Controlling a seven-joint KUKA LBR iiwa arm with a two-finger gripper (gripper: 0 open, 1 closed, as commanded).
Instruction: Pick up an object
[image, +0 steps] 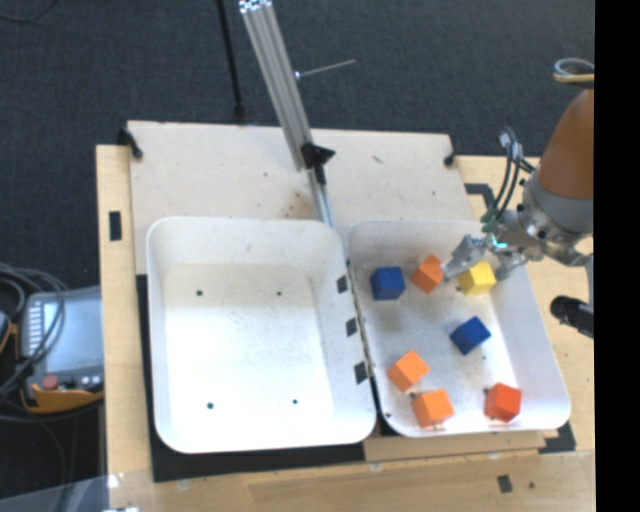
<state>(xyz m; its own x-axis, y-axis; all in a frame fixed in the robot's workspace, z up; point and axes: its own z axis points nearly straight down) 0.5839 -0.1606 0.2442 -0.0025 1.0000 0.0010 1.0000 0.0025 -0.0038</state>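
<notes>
The grey arm with its orange band is seen reaching in from the right, its two-finger jaws (480, 262) lowered over the upper part of the right-hand shallow white plastic bin (540, 340). A small yellow cube (478, 279) is seen at the fingertips — lying between them, it appears to be gripped, the jaws closed to about its width. Just to its left a small orange cube (428, 273) is found, and beyond that a blue cube (388, 283). A second blue cube (469, 335) lies near the bin's middle. Along the lower part three more are spread — an orange cube (408, 369), another orange cube (433, 407) close below it, and a red-orange cube (503, 402) towards the right corner. The left-hand white bin (170, 300) is set alongside on the pale wooden table (220, 160).
</notes>
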